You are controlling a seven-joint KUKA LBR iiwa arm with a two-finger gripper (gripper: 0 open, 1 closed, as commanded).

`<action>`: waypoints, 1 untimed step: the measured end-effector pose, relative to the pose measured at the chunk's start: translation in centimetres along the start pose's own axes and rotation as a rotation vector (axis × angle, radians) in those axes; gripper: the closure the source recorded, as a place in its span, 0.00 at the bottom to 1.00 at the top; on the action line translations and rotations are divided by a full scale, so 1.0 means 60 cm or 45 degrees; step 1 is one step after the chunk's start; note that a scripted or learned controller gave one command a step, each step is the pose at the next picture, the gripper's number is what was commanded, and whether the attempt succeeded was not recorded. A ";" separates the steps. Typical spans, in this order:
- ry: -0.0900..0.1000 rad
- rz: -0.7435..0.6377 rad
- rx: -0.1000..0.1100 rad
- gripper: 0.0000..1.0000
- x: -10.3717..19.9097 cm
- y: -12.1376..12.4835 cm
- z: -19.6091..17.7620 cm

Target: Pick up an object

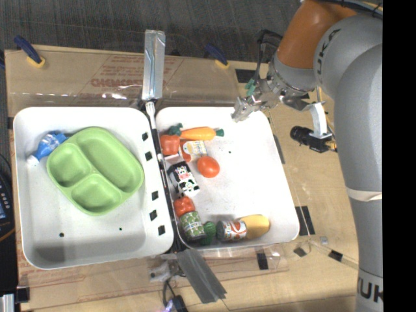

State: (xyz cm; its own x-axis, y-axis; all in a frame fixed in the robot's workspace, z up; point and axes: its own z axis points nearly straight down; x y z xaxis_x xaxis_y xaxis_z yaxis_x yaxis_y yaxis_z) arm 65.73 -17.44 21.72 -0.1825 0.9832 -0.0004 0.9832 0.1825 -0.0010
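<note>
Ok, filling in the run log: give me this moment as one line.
gripper: above right bin top edge, holding nothing | right bin: carrot, tomato, bottles | left bin: green tray

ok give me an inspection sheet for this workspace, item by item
Surface: bench covered in cardboard, bearing the left bin and right bin side by side.
Job's things: in the right bin, a toy carrot, a red tomato-like ball, a black-and-white carton and bottles along its near wall, including a yellow-ended one.
Clutter: green divided tray in the left bin, a blue item partly under it.
Grippers: gripper above the right bin's far right corner, holding nothing visible.
Cables: black cables near the wrist.
Surroundings: blue clamps on the bench's far edge.
</note>
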 end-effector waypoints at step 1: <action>0.002 -0.001 0.004 0.00 0.001 -0.001 0.003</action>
State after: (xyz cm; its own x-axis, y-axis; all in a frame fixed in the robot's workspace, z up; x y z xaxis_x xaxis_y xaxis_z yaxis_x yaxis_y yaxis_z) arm 65.67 -17.39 21.53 -0.1830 0.9831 0.0013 0.9831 0.1830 -0.0042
